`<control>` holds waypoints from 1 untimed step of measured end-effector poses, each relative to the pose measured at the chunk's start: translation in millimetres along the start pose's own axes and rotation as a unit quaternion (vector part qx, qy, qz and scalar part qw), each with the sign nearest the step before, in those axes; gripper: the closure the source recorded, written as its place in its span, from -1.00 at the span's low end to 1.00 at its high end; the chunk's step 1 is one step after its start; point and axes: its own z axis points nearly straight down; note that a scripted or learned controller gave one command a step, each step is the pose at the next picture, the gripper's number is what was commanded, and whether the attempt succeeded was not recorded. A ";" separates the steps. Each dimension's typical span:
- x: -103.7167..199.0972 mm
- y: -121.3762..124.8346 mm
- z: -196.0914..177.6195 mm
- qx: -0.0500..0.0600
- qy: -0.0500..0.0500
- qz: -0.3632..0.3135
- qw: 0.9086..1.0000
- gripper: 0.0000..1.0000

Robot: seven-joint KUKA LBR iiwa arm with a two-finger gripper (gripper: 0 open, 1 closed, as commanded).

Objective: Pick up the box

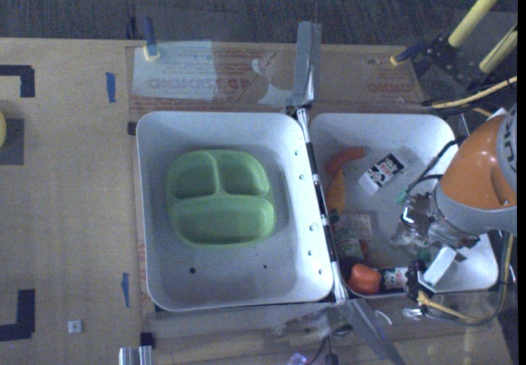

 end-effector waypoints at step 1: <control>33.0 -16.6 -0.5 -0.004 -0.001 0.008 1.000 1.00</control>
